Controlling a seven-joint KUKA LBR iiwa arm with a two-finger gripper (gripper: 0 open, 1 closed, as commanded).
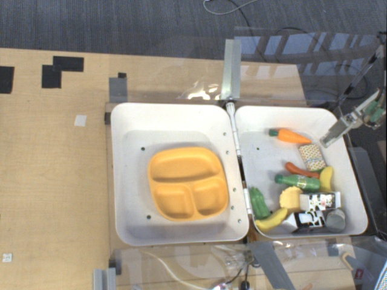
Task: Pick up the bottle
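- Two white bins are sitting side by side: the left bin (124, 162) is holding a yellow divided tray (187, 183), and the right bin (257, 122) is carrying a crowd of small items.
- Lying in the right bin's middle is the green bottle (297, 182), on its side, its long axis running from nine o'clock to three o'clock, narrow neck pointing toward nine.
- Crowding it are a red pepper (300, 170) touching it at twelve o'clock, a banana (326, 178) at three, and a yellow piece (291, 197) just beside it at six.
- Hovering over the bin's two-o'clock corner is the gripper (332, 135); whether it is open or closed I cannot tell, and nothing is showing in its grasp.
- Seen from the gripper, the bottle is lying toward seven o'clock, near but apart, with a patterned block (312, 156) sitting between them.
- Judging from this, the coming reach is calling for a closing line across the bottle's short width, twelve to six.
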